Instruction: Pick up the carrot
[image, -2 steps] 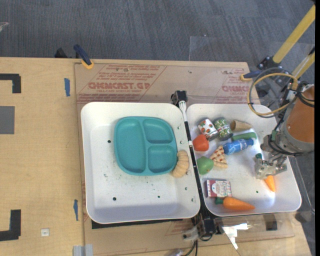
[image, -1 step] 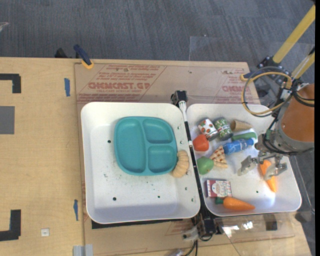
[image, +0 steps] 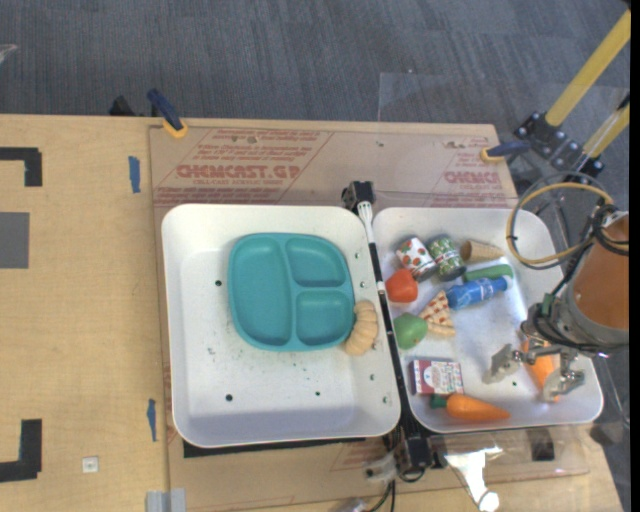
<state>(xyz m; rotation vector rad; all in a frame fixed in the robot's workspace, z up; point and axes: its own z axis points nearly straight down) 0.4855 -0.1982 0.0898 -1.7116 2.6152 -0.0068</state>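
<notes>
Claw (image: 540, 365) low in right bin, finger state unclear; carrot (image: 476, 407) just left-below, long axis roughly left-right.

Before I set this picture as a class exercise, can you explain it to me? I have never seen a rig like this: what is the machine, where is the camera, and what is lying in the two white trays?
The picture comes from one fixed camera above the bench, looking down at a slant. The machine is a robot arm, grey with an orange band, reaching in from the right. At its end is a gripper, lowered into the right bin; something orange sits by it, but I cannot tell what, or whether it is held.

The left bin holds a teal divided plate with a toy croissant at its edge. The right bin holds toy food: the carrot near the front wall, a small red carton, a green piece, a pizza slice, a tomato, a blue bottle, two cans and an ice-cream cone.

The carrot lies loose, apart from the gripper.
</notes>
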